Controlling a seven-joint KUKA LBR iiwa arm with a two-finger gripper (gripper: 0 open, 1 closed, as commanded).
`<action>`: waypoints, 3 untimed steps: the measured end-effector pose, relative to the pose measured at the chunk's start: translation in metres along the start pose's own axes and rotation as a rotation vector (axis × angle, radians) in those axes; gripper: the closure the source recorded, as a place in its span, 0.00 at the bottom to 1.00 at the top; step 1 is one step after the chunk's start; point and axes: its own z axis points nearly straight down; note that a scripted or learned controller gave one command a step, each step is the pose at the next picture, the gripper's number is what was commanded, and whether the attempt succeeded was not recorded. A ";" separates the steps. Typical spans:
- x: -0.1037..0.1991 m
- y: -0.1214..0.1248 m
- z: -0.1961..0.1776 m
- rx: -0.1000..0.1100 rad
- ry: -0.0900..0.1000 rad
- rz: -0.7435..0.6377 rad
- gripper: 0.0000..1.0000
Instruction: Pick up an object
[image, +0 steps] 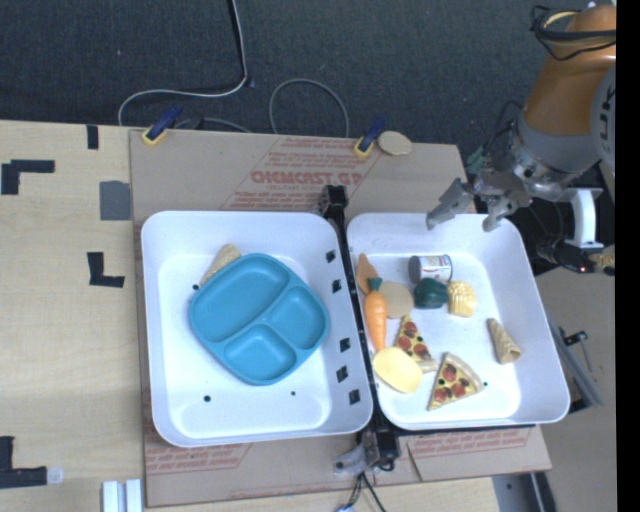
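Two shallow white plastic bins sit side by side on a brown cardboard sheet (290, 180) atop a pale wooden bench (60, 300). The left bin (165, 400) holds a glossy blue plastic plate with three compartments (260, 317), its long axis slanting from upper left to lower right; a tan wedge (220, 262) pokes out from under its upper left edge, mostly hidden. The right bin (530, 400) holds a cluster of toy foods. A smooth orange plastic carrot (376, 318) lies with its long axis nearly up and down, the narrow end toward the bottom. Beside it are a pale yellow rounded lemon shape (398, 370), two triangular pizza slices with red spots, one (413, 341) pointing up, the other (455, 380) also pointing up and leaning right, a small silver can with a red label (432, 267) lying on its side, a dark green lump (432, 293) that is hard to identify, a bumpy yellow corn piece (461, 297), and a tan cone (504, 340) slanting with its tip toward the upper left. The grey arm with an orange band (570, 90) enters from the upper right, partly cut off. Its two-finger gripper (468, 212) hovers over the right bin's top edge, fingers spread apart, holding nothing.
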 end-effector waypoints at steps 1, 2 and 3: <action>-0.008 0.024 0.123 0.003 -0.001 -0.001 0.00; -0.014 0.028 0.185 -0.004 -0.004 -0.001 0.00; 0.007 0.042 0.182 -0.004 -0.002 0.000 0.00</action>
